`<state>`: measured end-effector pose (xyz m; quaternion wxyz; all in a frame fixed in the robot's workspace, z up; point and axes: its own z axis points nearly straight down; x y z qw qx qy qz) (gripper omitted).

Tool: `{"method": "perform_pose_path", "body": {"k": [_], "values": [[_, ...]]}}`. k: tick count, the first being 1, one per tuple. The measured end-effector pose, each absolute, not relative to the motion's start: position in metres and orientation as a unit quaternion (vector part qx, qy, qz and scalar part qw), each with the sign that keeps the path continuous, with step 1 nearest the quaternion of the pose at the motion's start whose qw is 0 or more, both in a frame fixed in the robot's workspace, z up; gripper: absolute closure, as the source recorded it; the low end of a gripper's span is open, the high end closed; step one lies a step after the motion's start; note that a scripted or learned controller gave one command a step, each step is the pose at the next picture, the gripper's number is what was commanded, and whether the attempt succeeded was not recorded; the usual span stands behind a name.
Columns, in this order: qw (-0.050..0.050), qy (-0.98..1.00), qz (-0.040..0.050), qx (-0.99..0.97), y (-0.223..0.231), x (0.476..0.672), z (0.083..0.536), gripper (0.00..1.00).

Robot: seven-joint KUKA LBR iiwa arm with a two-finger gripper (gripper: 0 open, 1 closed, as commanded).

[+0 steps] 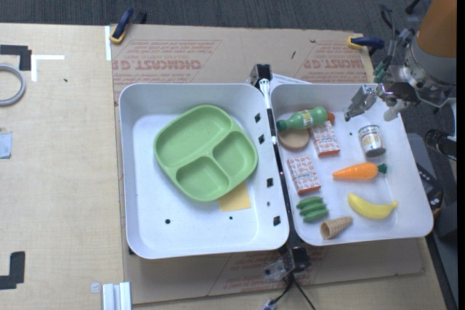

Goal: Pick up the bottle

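Green plastic, the bottle [304,118] lies on its side near the right bin's [414,178] far-left corner, just beside a round biscuit [293,139]. The gripper [376,101] hovers fingers apart over the far-right corner, nothing between them. Judged an approach step: next it must cross leftward and descend.

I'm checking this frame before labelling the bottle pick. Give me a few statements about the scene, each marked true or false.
1. The green bottle lies on its side in the right bin. True.
2. The pincer holds the bottle. False: it hangs near the right bin's far right corner, apart from the bottle.
3. The green divided plate sits in the left bin. True.
4. The banana lies in the left bin. False: it is in the right bin, near the carrot.
5. The small can stands beside the plate. False: it is in the right bin.
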<state>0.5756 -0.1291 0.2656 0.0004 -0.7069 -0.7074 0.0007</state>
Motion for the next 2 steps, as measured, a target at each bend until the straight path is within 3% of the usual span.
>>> {"method": "perform_pose_path", "body": {"k": [1,2], "values": [[0.0,-0.708,0.0011,-0.706,-0.129,0.576,0.275,1.0],[0.0,-0.731,0.0006,-0.683,-0.16,0.51,0.321,1.0]]}}
